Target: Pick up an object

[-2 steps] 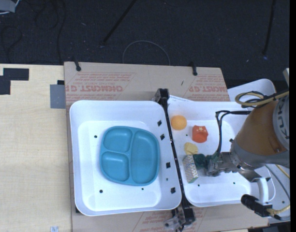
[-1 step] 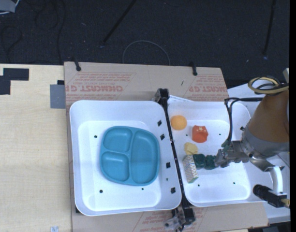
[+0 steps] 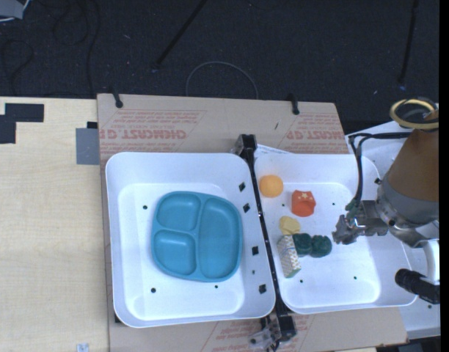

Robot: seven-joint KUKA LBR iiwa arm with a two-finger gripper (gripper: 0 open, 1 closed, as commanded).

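Note:
In the right bin [image 3: 334,284] lie several small objects: an orange ball [image 3: 271,185], a red piece [image 3: 303,202], a yellow piece [image 3: 288,225], a dark green piece [image 3: 312,245] and a patterned grey-white piece [image 3: 287,255]. My gripper [image 3: 345,232] hangs over the right part of this bin, just right of the green piece. Nothing shows between its fingers, and their state is too dark and small to make out.
The left bin [image 3: 129,270] holds a blue divided plate [image 3: 196,235]. A black divider [image 3: 257,233] runs between the bins. The arm's orange band [image 3: 419,167] and grey wrist rise at the right, with cables beside the bin's right rim.

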